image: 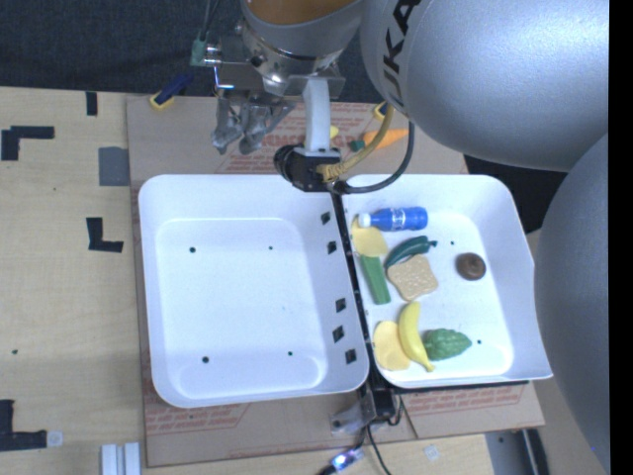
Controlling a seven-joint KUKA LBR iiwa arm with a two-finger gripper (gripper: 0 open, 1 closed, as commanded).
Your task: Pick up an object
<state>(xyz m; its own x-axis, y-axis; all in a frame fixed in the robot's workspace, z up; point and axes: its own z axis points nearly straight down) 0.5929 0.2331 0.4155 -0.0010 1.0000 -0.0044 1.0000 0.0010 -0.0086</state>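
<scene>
Wooden bench top (59,295) carries two white bins; the left bin (158,265) sits at centre frame, and the right bin (499,255) holds a blue bottle (396,219), a banana (412,334), a cracker (413,279), a green leafy piece (447,343) and a brown round item (471,266). Nothing looks picked yet, so the whole grasp remains. Up at top centre the gripper (247,132) hangs beyond the bins; whether it is parted or closed cannot be told, and nothing is seen held in it.

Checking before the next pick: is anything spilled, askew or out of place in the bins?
Nothing stands out. The small toy foods, including the blue plastic bottle and yellow banana, all lie inside the right white bin.
</scene>
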